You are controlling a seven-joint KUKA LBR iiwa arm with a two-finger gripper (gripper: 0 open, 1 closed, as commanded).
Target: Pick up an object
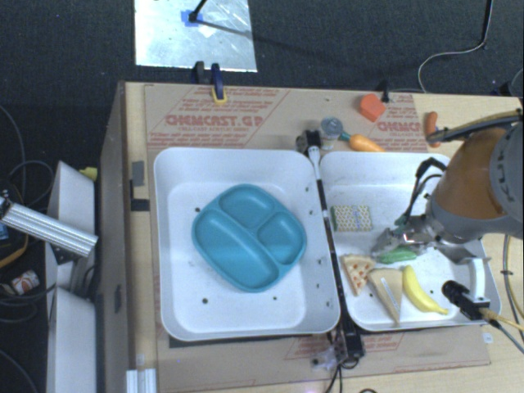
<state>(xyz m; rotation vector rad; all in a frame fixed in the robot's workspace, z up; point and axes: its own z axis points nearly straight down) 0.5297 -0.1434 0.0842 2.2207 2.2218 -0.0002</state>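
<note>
Reaching in from the right over the right-hand shallow white bin (409, 166): grey arm with orange band (479, 174), two-finger metal gripper (395, 240) low over the bin floor, fingers spread a little, nothing seen between them.

Just below the fingertips, touching or nearly so: flat green leaf-shaped toy (396, 256). Further below and slightly right: yellow plastic banana (419, 291), curved, lying flat. Below and left: triangular pizza-slice toy with red dots (356, 273), and next to it a pale cream cone-shaped piece (386, 291). Left and slightly above: small speckled square sponge-like pad (352, 217).

Well to the left, in the other shallow white bin (176, 219): teal plastic divided plate (248, 236) with three compartments, lying tilted to the bin walls.

Above, outside the bins on the brown cardboard bench surface (246, 117): orange toy carrot (364, 144) and small orange block (372, 107)
</note>
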